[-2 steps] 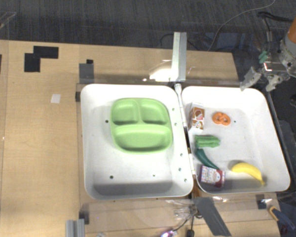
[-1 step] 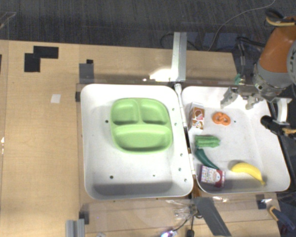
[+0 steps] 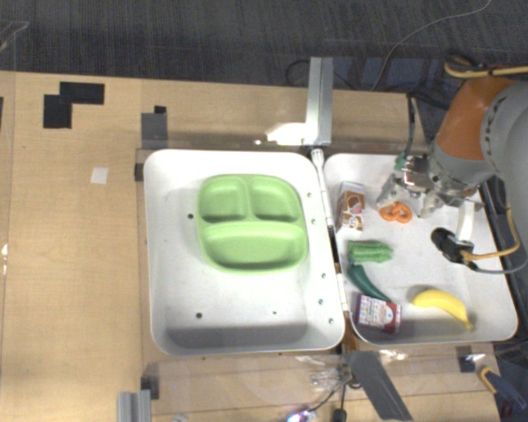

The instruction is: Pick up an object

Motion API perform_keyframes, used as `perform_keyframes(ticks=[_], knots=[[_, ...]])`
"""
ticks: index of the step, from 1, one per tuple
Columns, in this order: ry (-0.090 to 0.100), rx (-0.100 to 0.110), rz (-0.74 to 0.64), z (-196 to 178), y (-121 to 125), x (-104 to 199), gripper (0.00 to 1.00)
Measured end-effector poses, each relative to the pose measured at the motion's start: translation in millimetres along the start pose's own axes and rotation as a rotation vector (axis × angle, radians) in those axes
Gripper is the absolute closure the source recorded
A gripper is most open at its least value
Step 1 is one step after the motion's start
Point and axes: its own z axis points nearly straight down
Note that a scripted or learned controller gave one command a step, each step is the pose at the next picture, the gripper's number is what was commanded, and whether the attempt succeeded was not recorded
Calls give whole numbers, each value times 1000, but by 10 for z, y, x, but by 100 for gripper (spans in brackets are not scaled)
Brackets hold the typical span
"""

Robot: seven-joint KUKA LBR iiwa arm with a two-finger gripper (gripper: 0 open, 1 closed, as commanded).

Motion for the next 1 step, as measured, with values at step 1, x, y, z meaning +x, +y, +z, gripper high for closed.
perform_keyframes(ticks=[1], knots=[[2,-6,-4,-125,22,19,100]])
